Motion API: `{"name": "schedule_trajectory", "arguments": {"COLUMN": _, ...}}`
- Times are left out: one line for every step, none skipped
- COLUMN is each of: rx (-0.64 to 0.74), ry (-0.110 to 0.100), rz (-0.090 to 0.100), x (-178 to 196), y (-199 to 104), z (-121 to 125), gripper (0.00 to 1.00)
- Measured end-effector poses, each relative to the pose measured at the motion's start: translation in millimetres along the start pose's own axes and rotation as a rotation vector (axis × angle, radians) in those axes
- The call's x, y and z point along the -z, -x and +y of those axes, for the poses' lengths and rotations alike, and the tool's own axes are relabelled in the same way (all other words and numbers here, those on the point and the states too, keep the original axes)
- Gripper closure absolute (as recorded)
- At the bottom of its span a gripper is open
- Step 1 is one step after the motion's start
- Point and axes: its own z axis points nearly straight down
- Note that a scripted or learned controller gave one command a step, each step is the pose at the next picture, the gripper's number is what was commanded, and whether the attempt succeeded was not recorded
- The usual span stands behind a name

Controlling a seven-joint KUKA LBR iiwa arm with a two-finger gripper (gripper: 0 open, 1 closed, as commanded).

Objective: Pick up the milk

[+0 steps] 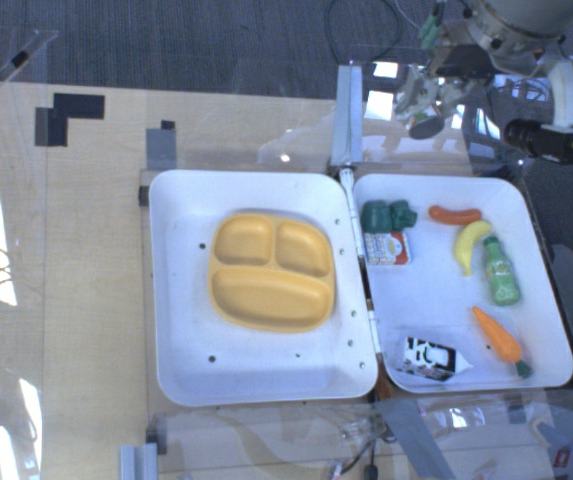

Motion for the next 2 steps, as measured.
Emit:
{"name": "schedule_trajectory", "arguments": {"rx": 0.187, "ry": -0.007, "rz": 0.003, "x": 10.9, "y": -64.2, "z": 46.4, "gripper": 1.0}}
{"name": "schedule_trajectory", "arguments": {"rx": 0.187, "ry": -0.007, "rz": 0.002, "x": 11.2, "y": -64.1, "z": 46.4, "gripper": 0.0}}
